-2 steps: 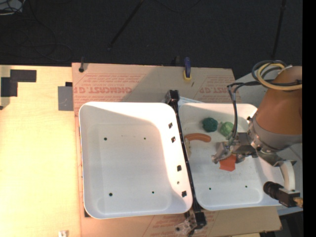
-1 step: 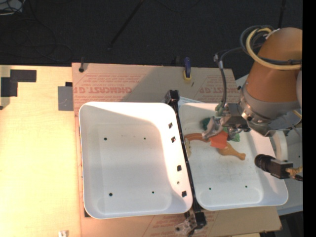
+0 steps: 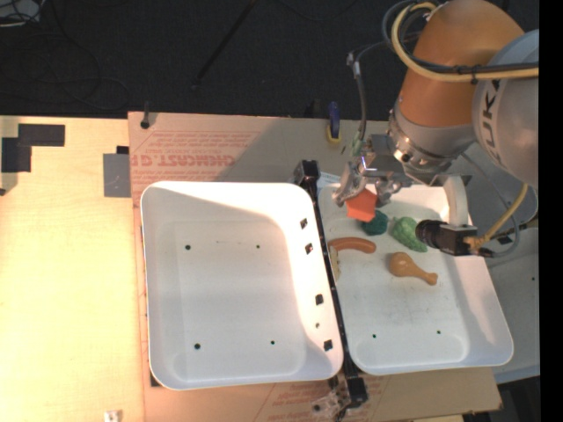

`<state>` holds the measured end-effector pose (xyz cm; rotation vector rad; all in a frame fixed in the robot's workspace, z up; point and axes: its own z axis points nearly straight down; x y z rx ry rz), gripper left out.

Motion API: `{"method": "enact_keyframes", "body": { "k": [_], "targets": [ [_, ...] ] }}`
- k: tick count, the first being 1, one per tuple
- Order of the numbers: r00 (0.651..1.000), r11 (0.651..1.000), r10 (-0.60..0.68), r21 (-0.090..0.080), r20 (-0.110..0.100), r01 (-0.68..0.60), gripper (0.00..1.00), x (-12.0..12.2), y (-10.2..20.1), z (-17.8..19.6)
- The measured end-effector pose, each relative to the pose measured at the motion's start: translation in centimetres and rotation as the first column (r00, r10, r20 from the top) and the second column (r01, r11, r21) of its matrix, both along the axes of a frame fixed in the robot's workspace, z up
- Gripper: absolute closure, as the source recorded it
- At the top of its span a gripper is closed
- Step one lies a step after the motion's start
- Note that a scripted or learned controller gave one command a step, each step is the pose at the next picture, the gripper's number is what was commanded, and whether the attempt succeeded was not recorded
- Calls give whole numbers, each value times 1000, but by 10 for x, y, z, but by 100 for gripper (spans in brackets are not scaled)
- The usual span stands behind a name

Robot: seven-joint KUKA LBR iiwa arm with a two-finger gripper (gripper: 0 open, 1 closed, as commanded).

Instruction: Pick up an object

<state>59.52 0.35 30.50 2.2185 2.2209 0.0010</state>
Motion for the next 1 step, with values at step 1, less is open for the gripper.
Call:
{"method": "enact_keyframes", "body": {
  "k": [1],
  "targets": [
    [1000, 1000, -2, 1, -7, 2, 100, -22, -16, -2]
  ]
}}
